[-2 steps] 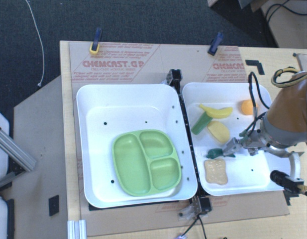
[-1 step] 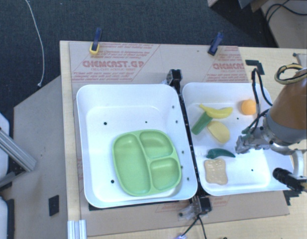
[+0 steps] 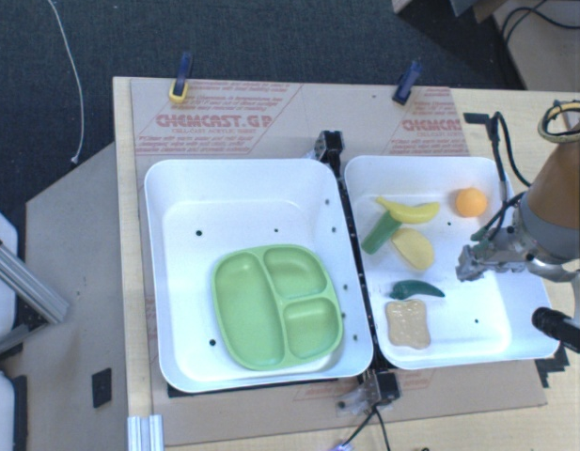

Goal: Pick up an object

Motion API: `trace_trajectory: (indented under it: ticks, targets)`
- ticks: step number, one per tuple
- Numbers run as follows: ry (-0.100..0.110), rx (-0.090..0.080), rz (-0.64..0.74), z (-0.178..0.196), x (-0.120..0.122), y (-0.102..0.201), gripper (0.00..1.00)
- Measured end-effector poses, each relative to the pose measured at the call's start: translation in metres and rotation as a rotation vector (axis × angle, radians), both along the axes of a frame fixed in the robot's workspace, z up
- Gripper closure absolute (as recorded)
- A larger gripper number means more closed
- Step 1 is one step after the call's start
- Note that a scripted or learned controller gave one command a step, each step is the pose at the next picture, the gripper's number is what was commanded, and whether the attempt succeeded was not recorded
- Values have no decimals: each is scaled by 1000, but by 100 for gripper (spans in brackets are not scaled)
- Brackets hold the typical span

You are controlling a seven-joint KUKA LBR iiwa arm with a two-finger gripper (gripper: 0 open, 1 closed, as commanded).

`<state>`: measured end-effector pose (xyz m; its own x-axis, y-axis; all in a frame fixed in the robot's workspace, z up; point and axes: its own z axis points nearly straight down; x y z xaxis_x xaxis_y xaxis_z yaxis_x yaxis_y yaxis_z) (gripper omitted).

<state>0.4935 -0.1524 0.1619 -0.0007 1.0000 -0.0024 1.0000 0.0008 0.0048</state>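
Two shallow white bins sit side by side on the table (image 3: 130, 252), which is topped with a brown printed board. The left bin (image 3: 177, 205) holds a light green divided plate (image 3: 276, 305) with three compartments, lying toward the bin's 5 o'clock corner.

The right bin (image 3: 459, 341) holds the small things. An orange ball (image 3: 471, 202) lies near its 1 o'clock corner. At about 11 o'clock a yellow banana (image 3: 410, 211) lies roughly flat across, and a green pepper (image 3: 381, 234) slants beneath it, its upper end touching or just under the banana. Just beside both, toward the centre of the bin, rests a pale yellow lemon-like piece (image 3: 414, 248). Below that, at about 7 o'clock, a dark green leafy piece (image 3: 416, 290) lies crosswise, and right below it a tan slice of bread (image 3: 408, 324) sits close to the bin's near wall.

The arm comes in from 3 o'clock, its orange band (image 3: 564, 191) showing at the edge. The claw (image 3: 478, 261) hangs over the right half of the right bin, well apart from the bread and the leafy piece, and below the orange ball. Its grey parts blur together, so I cannot tell whether it stands apart or together, and nothing is seen held in it.

Two blue clamps (image 3: 407, 81) grip the board's far edge at 12 o'clock, and a white cable (image 3: 69, 54) loops over the dark floor at 10 o'clock.
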Motion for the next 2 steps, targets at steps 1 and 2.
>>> trace_trajectory:
  ticks: [1,2]
  targets:
    - [-3,0,1,64,1,0,100]
    - [-3,-1,1,114,3,-1,100]
